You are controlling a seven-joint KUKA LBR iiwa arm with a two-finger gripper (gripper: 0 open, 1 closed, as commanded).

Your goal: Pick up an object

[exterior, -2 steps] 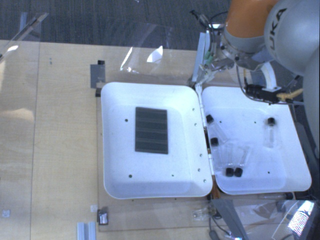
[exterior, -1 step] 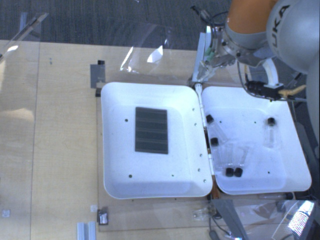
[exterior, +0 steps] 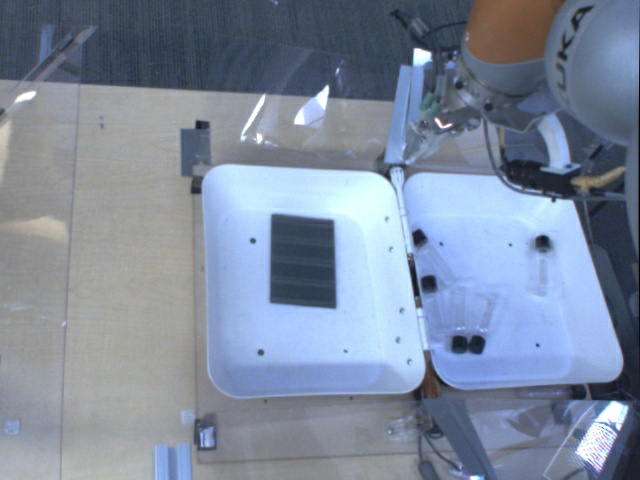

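A KUKA arm (exterior: 545, 28) hangs above the far edge of two white bins, its gripper (exterior: 440, 118) poised over the seam between them; whether it is open or closed cannot be told from this angle. The largest candidate, a dark ribbed pad (exterior: 303, 260), lies flat in the left bin (exterior: 230, 358), nearer the camera than the gripper and off to its left, long axis running away from the camera. Smaller pieces sit in the right bin (exterior: 590, 358) on the gripper's other side (several clear and hard to read): a clear vial with a black cap (exterior: 541, 258) pointing lengthwise toward the camera, and black caps (exterior: 466, 344) nearer still.
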